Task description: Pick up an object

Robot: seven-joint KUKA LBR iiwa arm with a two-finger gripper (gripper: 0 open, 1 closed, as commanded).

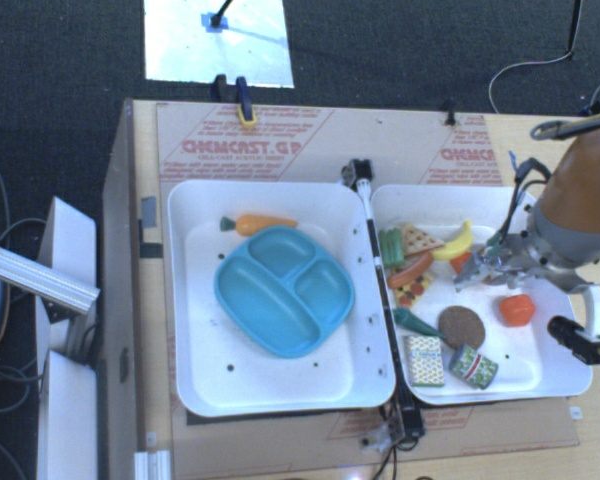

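The robot's gripper [480,268] hangs low in the right bin [540,380], its blurred fingers impossible to judge. A banana [454,243] lies just beyond them; a tomato [517,309] sits nearby.

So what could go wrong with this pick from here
The claw hangs low in the right bin among crowded toys: the banana, the hot dog and a tomato. It might nudge a neighbour or pinch two at once. The round tomato could also roll away.
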